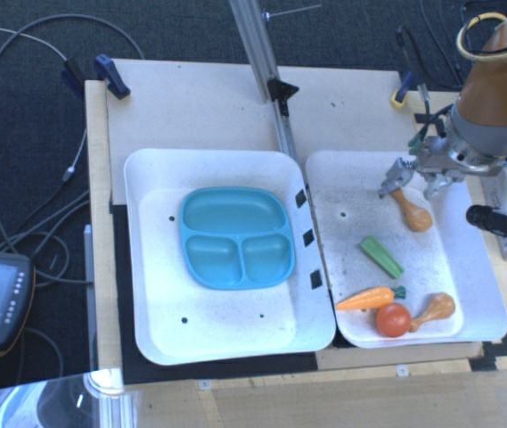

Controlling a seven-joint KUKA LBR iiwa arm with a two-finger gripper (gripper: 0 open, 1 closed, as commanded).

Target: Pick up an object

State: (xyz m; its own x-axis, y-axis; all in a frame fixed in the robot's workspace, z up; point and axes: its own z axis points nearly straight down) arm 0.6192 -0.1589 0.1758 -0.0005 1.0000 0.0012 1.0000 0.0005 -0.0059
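A: The pincer hangs over the back of the right bin; whether it is spread or closed cannot be told, and nothing is seen in its grip.

B: Left to right, then: a blue divided plate sits in the left bin.

A: The wooden pear-shaped piece lies just below the pincer, its long axis slanting down to the right, stem end nearest.
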